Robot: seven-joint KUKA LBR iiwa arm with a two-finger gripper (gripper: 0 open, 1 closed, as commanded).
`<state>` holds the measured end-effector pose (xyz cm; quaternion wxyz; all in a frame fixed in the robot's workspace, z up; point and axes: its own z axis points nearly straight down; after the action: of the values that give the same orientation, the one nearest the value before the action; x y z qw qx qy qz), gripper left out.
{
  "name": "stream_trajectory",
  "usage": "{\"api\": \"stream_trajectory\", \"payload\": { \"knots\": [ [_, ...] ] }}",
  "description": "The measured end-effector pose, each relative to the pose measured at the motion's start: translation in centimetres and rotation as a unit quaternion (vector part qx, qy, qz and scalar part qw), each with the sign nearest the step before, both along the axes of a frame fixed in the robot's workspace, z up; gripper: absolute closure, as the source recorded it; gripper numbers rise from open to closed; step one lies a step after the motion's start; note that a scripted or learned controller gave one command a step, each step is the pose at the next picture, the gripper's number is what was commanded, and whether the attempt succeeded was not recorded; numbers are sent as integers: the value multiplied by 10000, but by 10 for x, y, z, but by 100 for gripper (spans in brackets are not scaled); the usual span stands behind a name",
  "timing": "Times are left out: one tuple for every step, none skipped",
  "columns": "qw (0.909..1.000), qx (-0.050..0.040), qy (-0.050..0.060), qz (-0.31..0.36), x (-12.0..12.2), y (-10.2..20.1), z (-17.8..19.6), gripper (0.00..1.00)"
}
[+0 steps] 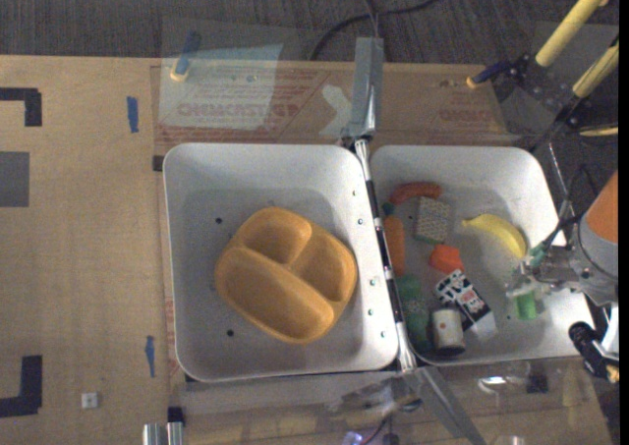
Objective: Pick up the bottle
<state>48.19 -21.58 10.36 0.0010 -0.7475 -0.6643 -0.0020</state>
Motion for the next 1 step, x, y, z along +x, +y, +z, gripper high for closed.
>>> {"api": "stream_trajectory", "payload": {
  "knots": [
    [9952,-22,11,-981,-1,47,126,100]
  ]
}}
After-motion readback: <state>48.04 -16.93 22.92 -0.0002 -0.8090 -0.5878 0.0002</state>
